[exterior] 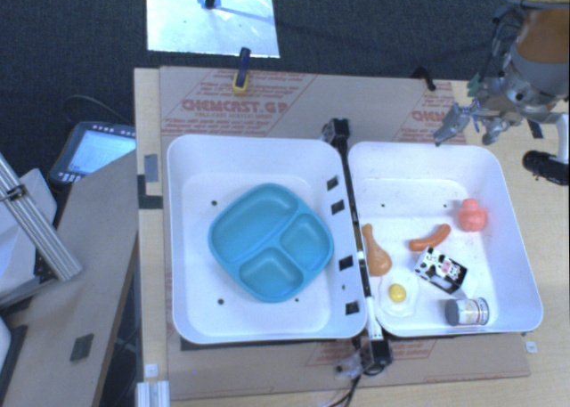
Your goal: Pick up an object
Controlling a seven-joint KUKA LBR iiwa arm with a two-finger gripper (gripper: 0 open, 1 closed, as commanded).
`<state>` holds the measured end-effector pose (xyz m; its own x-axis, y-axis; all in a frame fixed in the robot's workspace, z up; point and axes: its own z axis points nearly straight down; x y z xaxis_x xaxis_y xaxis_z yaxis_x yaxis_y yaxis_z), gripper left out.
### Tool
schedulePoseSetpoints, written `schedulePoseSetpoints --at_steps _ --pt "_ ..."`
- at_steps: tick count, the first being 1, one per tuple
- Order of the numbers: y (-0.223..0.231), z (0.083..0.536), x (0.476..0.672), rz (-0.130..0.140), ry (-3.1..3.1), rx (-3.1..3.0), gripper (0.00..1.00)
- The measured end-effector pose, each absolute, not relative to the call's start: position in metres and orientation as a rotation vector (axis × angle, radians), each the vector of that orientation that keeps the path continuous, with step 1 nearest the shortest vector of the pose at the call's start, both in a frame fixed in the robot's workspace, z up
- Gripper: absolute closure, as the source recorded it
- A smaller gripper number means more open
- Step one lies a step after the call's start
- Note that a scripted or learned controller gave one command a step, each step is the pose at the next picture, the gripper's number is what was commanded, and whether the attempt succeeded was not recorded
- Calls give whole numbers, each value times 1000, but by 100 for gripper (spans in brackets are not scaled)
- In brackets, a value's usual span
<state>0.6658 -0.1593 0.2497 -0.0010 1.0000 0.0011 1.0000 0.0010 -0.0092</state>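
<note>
Your arm (539, 27) comes in at the upper right, orange band showing above the wrist. Your gripper (469, 125) hangs over the far rim of the right bin (512, 191), fingers spread apart, nothing between them.

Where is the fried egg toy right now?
The fried egg toy lies in the right bin, near its front left corner, just below the orange drumstick toy.

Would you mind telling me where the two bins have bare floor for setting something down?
Right bin: its far half is bare, above the sausage and pink toy. Its near half is crowded, including the fried egg and small can. Left bin: narrow margins around the blue plate.
</note>
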Motion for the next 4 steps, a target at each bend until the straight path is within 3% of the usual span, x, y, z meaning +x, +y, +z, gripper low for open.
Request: schedulePoseSetpoints --at_steps 1,3,4 --pt "-159 257 668 -1 -2226 -2219 0" --pt "-170 168 659 1 -2222 -2220 0" --pt "-166 109 666 2 -2226 -2214 0"
